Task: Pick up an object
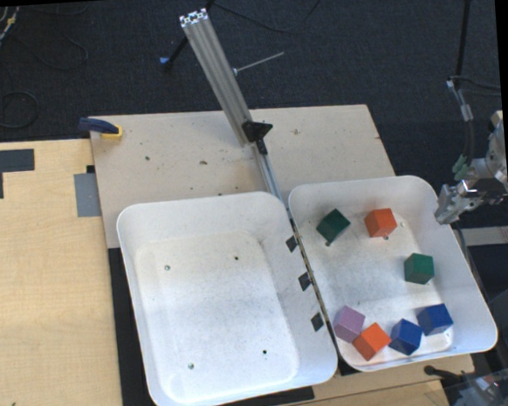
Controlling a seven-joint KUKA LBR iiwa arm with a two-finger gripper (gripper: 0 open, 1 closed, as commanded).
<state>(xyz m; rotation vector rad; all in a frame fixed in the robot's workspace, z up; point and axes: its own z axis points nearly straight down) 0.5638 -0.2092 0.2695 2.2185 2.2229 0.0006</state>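
Blocks sit in the right bin (448, 226): green (333, 226), orange (380, 223), blue (435, 318). My claw (460, 195) hangs outside its right rim; whether it's apart or together I cannot tell.

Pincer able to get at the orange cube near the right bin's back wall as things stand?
Probably yes. The orange cube stands apart from the green cube beside it, with nothing on top. The pincer sits just outside the right bin's right rim, and only bare bin floor lies between them.
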